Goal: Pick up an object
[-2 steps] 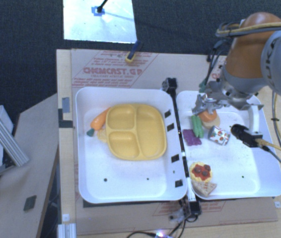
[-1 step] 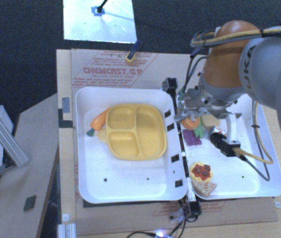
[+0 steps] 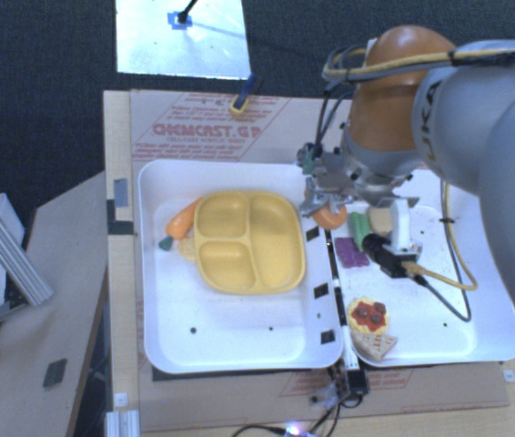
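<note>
My gripper [image 3: 323,200] hangs low over the divide between the two white bins, at the left edge of the right bin [image 3: 476,335]. A small orange piece [image 3: 332,217] lies right under its tip, touching or nearly touching it. I cannot tell whether the piece is gripped. Just right of it lie a green stick-shaped toy [image 3: 359,228] and a purple block [image 3: 350,251]. A pizza-slice toy [image 3: 370,324] rests at the right bin's front left corner. The arm's orange band and grey wrist hide the back of the right bin.
The left bin [image 3: 230,335] holds a yellow compartment plate [image 3: 247,242] with a toy carrot [image 3: 181,218] at its left edge. A cable [image 3: 444,280] loops across the right bin's floor. A beige piece [image 3: 380,218] sits near the green toy.
</note>
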`<action>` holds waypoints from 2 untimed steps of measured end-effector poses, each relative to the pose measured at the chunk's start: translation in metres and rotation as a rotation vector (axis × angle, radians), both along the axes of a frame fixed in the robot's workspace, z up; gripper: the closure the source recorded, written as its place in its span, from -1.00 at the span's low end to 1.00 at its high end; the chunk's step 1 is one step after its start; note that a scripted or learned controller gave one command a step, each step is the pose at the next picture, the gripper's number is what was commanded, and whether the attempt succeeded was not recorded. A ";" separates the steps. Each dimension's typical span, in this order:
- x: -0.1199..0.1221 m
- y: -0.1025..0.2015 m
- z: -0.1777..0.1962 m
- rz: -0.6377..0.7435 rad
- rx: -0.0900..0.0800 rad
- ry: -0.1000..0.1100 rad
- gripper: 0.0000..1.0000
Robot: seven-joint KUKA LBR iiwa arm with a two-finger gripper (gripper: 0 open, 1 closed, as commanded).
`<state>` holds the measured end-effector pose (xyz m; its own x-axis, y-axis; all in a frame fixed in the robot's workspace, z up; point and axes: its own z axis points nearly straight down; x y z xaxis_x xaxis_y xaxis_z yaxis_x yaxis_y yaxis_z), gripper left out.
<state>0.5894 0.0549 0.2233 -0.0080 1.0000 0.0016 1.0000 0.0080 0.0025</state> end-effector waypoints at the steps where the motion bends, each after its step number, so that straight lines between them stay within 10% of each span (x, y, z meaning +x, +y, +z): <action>1: -0.016 -0.006 -0.008 -0.007 -0.002 0.004 1.00; 2: -0.017 -0.010 0.005 -0.007 -0.001 0.000 1.00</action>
